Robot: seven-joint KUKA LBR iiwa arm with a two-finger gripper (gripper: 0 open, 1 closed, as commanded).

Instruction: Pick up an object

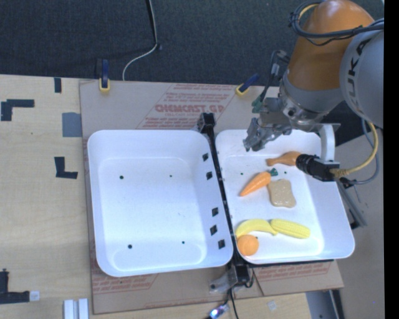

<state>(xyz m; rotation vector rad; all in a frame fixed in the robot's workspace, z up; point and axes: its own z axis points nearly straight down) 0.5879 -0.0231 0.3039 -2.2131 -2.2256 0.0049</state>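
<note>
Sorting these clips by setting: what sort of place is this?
Probably a robotics lab bench: a grey-and-orange arm, its tool above the right bin, toy carrot and corn inside, a clamped cardboard sheet underneath.

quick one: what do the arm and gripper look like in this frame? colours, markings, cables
The arm has rounded grey shells with a broad glossy orange band above the wrist, and dark lettering, partly visible, on the grey. Thin black cables loop over the top of the orange section. The gripper is a compact cluster of grey and dark metal parts.

"KUKA" on the grey arm (374, 75)
</note>
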